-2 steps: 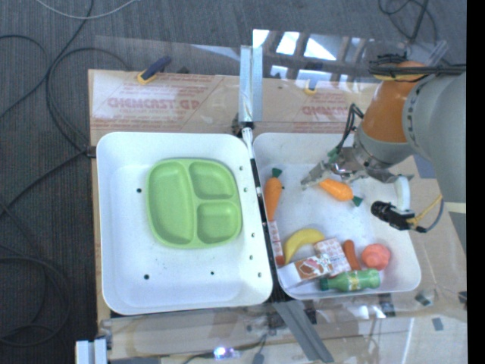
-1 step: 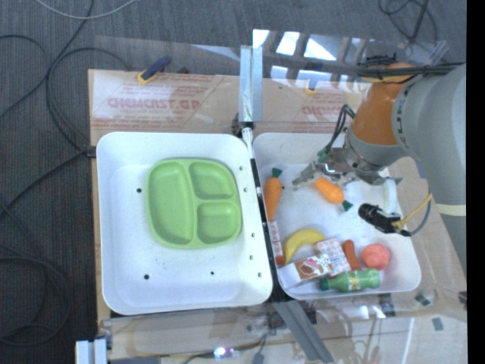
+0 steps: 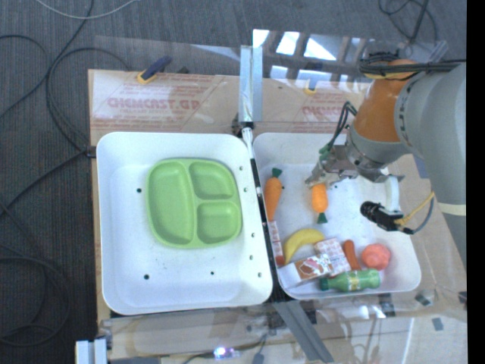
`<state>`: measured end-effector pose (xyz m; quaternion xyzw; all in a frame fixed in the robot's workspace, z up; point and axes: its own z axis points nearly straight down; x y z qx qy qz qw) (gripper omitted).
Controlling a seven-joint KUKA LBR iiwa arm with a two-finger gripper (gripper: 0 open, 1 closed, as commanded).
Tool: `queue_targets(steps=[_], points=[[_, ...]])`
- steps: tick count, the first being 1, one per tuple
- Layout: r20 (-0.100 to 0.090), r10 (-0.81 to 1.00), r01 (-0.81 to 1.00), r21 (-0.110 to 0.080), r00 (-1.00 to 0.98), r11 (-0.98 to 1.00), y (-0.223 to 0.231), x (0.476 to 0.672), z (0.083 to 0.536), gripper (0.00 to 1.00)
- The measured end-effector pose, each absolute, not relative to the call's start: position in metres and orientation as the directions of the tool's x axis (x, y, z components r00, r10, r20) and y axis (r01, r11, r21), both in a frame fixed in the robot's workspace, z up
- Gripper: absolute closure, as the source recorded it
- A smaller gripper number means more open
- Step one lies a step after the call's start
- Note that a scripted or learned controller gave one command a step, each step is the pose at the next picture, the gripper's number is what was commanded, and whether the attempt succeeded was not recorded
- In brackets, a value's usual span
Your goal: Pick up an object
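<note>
Small orange carrot (image 3: 320,198), upright-ish, R bin (image 3: 413,279) ctr, just below tool (image 3: 327,174).

Plate (image 3: 193,203) in left bin (image 3: 121,279) (toy food (image 3: 333,268) in right one).

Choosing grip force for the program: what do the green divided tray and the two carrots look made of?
Green divided tray: likely moulded plastic, matte, uniform colour with smooth rounded compartments. Carrot by the divider and smaller carrot near the gripper: probably toy plastic, flat orange with a slight sheen; hard or soft is not evident.
</note>
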<state>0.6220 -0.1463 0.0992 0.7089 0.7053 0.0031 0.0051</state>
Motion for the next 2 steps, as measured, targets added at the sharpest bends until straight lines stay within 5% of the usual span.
queue_targets(steps=[1, 2], points=[[-0.002, 0.995, 0.995, -0.002, 0.101, -0.101, -0.068, 0.641, 0.204, 1.00], [-0.001, 0.965, 0.965, -0.004, 0.263, -0.263, -0.048, 0.633, 0.212, 1.00]])
